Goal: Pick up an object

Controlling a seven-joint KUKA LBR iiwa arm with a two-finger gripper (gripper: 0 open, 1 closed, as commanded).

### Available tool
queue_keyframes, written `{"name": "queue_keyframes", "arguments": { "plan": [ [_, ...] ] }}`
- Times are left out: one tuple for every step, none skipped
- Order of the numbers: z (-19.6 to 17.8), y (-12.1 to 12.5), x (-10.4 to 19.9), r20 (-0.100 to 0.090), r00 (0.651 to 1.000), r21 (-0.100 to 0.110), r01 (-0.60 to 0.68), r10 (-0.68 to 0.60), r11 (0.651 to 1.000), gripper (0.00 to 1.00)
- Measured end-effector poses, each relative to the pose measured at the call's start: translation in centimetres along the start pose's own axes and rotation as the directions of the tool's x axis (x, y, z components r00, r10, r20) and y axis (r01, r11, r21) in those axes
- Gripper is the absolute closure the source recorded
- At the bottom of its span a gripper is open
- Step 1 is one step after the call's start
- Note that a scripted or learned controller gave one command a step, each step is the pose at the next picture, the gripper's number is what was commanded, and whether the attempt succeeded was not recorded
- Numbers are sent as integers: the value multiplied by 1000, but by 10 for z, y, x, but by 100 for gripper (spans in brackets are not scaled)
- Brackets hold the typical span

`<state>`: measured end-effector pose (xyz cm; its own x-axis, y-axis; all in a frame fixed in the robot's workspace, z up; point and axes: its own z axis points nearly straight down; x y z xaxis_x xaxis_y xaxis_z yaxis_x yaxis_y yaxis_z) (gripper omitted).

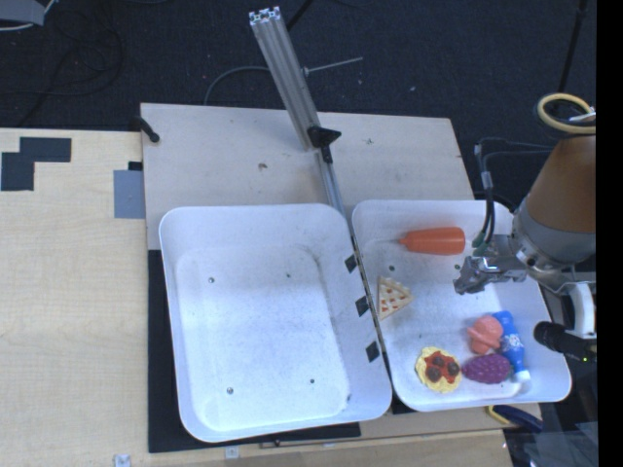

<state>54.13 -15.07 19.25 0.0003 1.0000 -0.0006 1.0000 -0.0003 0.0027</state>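
Carrot-shaped toy (434, 240): smooth, orange, tapered cylinder, lying flat in right bin (428, 212), toward its far rim. Wedge-shaped pizza slice (391, 298) (tan with red dots) nearer the camera than the carrot, close to the bin's left wall. Round yellow item with dark red spots (438, 368) near the bin's front rim. Knobbly purple grape cluster (487, 368) just beside it. Rounded pink-orange fruit (485, 334) and blue-and-white bottle (510, 343) behind the grapes, touching or nearly so.

Both bins shallow, white, rounded at corners; left bin (258, 319) speckled on its floor, joined to the right bin by black clips along the shared edge. Pale board beneath; light wood bench to the left; dark floor with cables beyond. Ribbed aluminium bar slanting from the far side toward the bins.

Gripper (474, 278) over the right bin, lower than and right of the carrot, near but apart from it. Finger state: cannot tell (tips too small and dark). Nothing seen between them.
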Motion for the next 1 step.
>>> {"name": "queue_keyframes", "arguments": {
  "plan": [
    [-52, 1, 0, 0, 1000, -1, 0, 0, 1000, 100]
  ]
}}
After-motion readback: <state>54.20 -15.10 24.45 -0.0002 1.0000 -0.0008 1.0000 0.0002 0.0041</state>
